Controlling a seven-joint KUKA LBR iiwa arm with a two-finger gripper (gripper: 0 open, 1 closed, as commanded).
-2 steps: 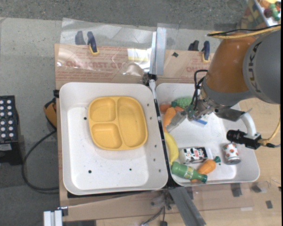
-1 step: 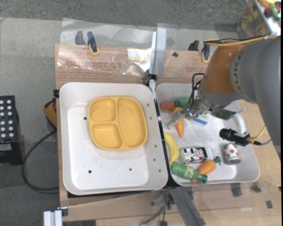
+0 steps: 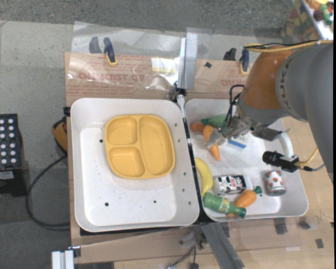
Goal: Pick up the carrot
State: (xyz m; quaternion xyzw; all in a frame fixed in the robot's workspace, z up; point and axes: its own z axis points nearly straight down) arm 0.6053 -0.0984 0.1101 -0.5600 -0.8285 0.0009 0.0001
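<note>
A green bottle (image 3: 223, 204) lies at the right bin's (image 3: 291, 209) near edge; farther back, the gripper (image 3: 219, 134) pinches the carrot (image 3: 213, 149), which hangs between its fingers

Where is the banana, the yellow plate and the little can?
Curved yellow banana (image 3: 203, 174): camera view, on its middle.
Yellow plastic plate with three sections (image 3: 140, 145): camera view, on its dividing ridge.
Small white can with red picture (image 3: 274, 181): camera view, on its side.

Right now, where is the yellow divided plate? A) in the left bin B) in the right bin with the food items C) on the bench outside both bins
A: the yellow divided plate lies flat in the left bin, while the banana and other items sit in the right bin.
</note>
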